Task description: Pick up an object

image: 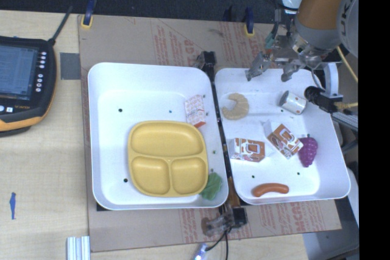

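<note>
Above the right bin's [341, 182] far rim, the gripper [272, 70] hangs with jaws spread, holding nothing. Candidate objects lie below: croissant [235, 106], white cylinder [293, 101], two packets, grapes [308, 150], sausage [270, 190]. Judged: approach step; next, choose one target, descend, close.

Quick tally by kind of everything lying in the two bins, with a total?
Yellow divided tray: 1
Red-and-white packets: 3
Green item: 1
Croissant: 1
White cylinder: 1
Purple grapes: 1
Sausage: 1
Total: 9
</note>
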Robot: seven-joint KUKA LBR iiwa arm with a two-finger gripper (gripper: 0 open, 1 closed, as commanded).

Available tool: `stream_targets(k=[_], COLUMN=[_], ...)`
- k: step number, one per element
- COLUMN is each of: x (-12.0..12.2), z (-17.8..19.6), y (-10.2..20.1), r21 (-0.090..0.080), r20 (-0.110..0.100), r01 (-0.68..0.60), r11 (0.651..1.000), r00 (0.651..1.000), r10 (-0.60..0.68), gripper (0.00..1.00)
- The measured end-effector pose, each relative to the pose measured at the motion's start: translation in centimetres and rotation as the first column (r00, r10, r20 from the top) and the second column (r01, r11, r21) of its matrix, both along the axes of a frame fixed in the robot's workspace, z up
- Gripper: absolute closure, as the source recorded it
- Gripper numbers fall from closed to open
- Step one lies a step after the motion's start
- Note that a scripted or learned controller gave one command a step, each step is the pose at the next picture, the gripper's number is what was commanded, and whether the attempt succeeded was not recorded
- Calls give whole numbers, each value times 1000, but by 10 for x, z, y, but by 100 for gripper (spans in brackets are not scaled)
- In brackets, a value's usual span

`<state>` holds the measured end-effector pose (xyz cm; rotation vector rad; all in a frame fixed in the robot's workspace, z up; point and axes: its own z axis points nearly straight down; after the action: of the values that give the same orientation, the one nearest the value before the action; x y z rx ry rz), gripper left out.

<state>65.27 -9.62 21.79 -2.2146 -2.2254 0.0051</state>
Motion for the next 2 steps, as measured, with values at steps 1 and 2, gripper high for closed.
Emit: stream_targets(k=[1,2], x=[-52,1], z=[-120,-126], y=[-8,-13], r21=[0,1], r20=[-4,1], r01=[0,1], r11=[1000,1000], r00=[1000,1000], r10=[0,-1], gripper=[0,0])
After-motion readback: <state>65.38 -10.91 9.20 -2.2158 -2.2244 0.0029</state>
